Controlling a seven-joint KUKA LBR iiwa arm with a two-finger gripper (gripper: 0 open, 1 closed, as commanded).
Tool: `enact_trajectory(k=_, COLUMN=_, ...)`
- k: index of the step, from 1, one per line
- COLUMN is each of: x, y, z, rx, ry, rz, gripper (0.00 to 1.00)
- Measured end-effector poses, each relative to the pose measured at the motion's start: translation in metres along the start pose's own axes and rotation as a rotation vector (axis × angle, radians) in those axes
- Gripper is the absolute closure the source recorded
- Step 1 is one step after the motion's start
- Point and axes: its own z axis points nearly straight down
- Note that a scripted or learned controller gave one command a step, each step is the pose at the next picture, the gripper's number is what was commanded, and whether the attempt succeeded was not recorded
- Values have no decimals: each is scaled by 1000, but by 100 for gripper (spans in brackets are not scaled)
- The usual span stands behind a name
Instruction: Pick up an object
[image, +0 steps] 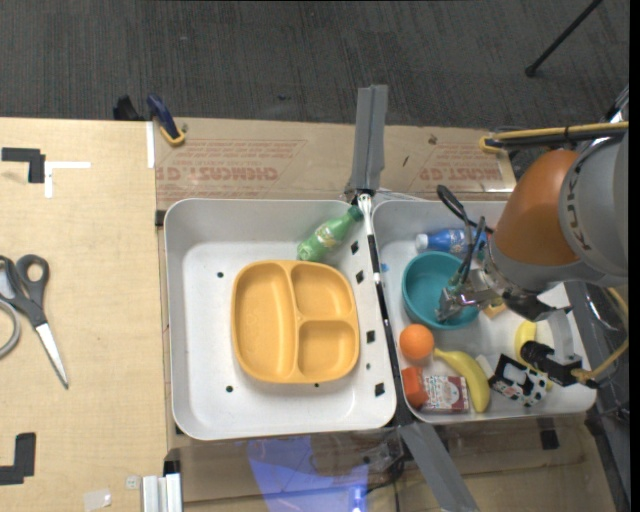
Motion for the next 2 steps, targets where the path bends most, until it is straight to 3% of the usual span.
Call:
enact_trajectory(k=1, x=3, y=24, z=1, rx=2, ry=-1, rz=192, gripper=100)
enact_trajectory(k=2, x=-10, y=67, z=0, rx=1, ry=-1, rz=407, gripper=100)
